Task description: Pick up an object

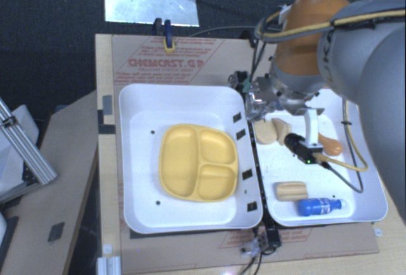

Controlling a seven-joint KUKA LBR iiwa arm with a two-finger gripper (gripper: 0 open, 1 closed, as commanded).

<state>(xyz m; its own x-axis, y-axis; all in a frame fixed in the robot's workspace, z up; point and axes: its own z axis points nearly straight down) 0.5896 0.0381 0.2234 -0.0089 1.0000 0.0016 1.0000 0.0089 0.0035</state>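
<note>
We saw the gripper point(259, 104) hovering over the upper left corner of the right bin point(365, 196), just above the tan bread piece point(266, 132); whether it was clenched we could not tell. We judged a straight descent best, centred on the piece, clear of the bin wall.

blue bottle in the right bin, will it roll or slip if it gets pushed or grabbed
The blue bottle lies on its side in the right bin, so a sideways push would probably make it roll. Its rounded, smooth-looking body may slip in a pinch grasp. It looks small and likely light, stiff plastic; how full it is cannot be told.
</note>
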